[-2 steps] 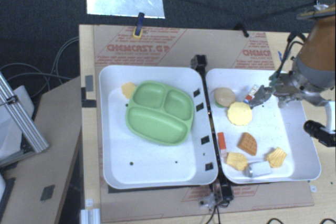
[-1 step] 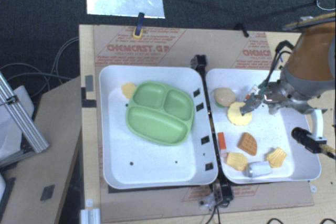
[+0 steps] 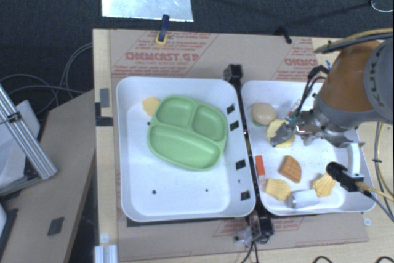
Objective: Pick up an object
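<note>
Your gripper (image 3: pixel 282 134) sits low in the right bin (image 3: pixel 363 209), at its left-centre, and its fingers are clamped on a yellow food piece (image 3: pixel 279 132) that shows between the dark tips. Just to the far left of that piece, you see a round beige bun (image 3: pixel 264 113), close beside it but apart. Nearer to you in the same bin lie an orange-brown wedge (image 3: pixel 290 168), a yellow cracker-like piece (image 3: pixel 277 189) at the near left, a small white-grey cylinder (image 3: pixel 303 198) beside it, and another yellow piece (image 3: pixel 323 185) to the right. A small red stick (image 3: pixel 259 165) lies along the bin's left wall. The arm (image 3: pixel 354 86) comes in from the right, its orange band above the wrist, with cables running down toward the gripper. In the left bin (image 3: pixel 132 194) you have a green divided tray (image 3: pixel 187 130), tilted a little, and a pale yellow piece (image 3: pixel 150 105) touching its far left edge.
</note>
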`<state>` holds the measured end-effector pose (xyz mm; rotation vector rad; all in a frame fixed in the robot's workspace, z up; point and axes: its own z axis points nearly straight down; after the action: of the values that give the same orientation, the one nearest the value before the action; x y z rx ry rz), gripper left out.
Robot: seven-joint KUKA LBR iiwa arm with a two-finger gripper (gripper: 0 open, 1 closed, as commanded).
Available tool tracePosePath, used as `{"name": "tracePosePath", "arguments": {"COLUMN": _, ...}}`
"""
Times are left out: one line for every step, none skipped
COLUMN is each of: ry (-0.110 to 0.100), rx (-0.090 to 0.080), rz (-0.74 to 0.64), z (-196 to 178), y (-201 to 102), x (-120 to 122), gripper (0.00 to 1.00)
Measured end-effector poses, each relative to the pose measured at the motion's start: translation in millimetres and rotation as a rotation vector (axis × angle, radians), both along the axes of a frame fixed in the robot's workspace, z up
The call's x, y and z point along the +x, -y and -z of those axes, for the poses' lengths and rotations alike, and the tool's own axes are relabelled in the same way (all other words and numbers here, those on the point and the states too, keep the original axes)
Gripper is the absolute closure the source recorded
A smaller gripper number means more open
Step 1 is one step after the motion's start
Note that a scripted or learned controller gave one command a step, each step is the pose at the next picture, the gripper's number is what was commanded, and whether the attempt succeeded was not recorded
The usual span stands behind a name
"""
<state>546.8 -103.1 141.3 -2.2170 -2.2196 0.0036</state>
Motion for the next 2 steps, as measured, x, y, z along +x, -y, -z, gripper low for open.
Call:
{"name": "tracePosePath", "arguments": {"ry": 0.0, "rx": 0.0, "rz": 0.0, "z": 53, "y": -1, "x": -1, "gripper": 0.0}}
{"name": "tracePosePath", "arguments": {"ry": 0.007, "rx": -0.001, "rz": 0.0, "z": 39, "y": 0, "x": 1, "gripper": 1.0}}
